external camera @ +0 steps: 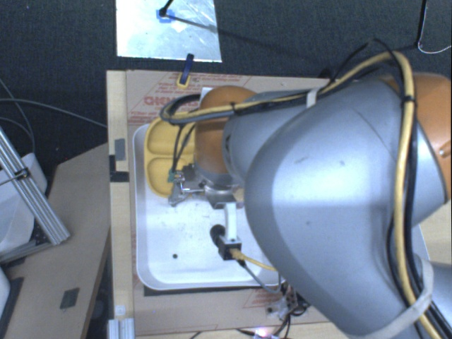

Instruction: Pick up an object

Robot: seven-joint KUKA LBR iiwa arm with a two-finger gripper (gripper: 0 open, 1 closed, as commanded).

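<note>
At the far left a strip of aluminium framing (pixel 32 196) slants across a tan bench top (pixel 78 189), with loose grey cables trailing over dark carpet (pixel 56 62) behind it. Just right of that lies a brown cardboard sheet (pixel 152 90) printed in red, and on it sits a shallow white bin (pixel 159 260), its floor bare and lightly scuffed toward the near side. At the bin's far left corner is a yellow object (pixel 161 152), rounded and ribbed, seemingly resting against the bin wall; this is the likely thing to be picked. The gripper (pixel 185 183) is low over the bin, right beside or upon that yellow object, but the wrist's orange band (pixel 212 136) and the grey arm (pixel 332 196) cover it, so whether the fingers are spread or pressed together I cannot tell, nor whether anything sits between them. I judge the step in hand to be the reach down onto the object, before any lift. The next move calls for a firm closure on the yellow shape and a straight rise clear of the bin wall; its curved surface may slip. Farther back a shiny foil square (pixel 169 20) lies on the carpet, and a yellow cable (pixel 406 140) runs over the arm at the right.
</note>
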